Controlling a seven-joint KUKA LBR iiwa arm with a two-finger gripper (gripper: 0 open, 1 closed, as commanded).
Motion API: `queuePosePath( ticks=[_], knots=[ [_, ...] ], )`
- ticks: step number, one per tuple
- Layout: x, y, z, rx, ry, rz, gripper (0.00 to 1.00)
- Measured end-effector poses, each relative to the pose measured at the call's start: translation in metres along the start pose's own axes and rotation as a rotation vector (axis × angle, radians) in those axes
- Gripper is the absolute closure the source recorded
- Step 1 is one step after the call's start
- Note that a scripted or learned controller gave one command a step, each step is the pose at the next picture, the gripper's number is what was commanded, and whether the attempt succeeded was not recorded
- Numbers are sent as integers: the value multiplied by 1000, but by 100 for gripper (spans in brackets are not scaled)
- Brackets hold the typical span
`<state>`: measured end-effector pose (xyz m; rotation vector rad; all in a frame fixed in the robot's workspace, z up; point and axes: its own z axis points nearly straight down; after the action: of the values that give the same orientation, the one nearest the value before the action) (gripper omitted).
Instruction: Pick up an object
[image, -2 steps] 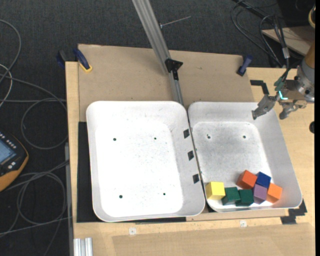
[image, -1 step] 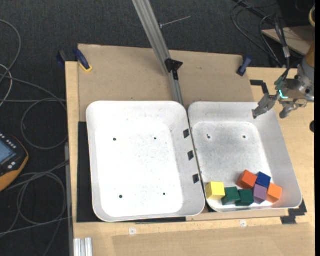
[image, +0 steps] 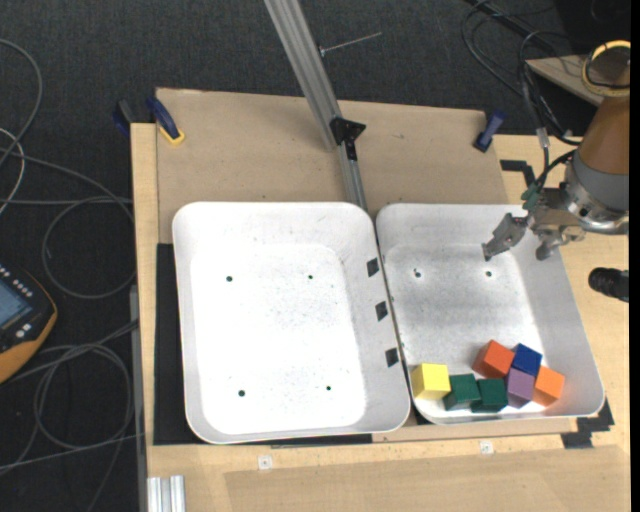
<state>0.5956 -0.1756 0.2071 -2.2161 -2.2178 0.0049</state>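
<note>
Your gripper (image: 519, 243) hangs spread and holding nothing over the far side of the right bin (image: 570, 300), well apart from the blocks (image: 490, 380) huddled at its near edge; they look light, stiff and smooth, so pinch the yellow block (image: 432, 379) across flat opposite faces.

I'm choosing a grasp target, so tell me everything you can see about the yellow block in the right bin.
The small yellow cube-shaped block looks solid and matte. It sits flat near the front edge of the right shallow white bin, leftmost in the block cluster, close beside a dark green block; contact is unclear. Its top is uncovered.
</note>
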Motion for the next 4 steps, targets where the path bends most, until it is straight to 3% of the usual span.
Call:
queuePosePath(
  ticks=[2,3,4],
  knots=[
    [-7,5,105,0,0,0,0],
    [-7,7,90,-9,-1,0,100],
    [-6,12,25,-15,-4,-1,100]
  ],
)
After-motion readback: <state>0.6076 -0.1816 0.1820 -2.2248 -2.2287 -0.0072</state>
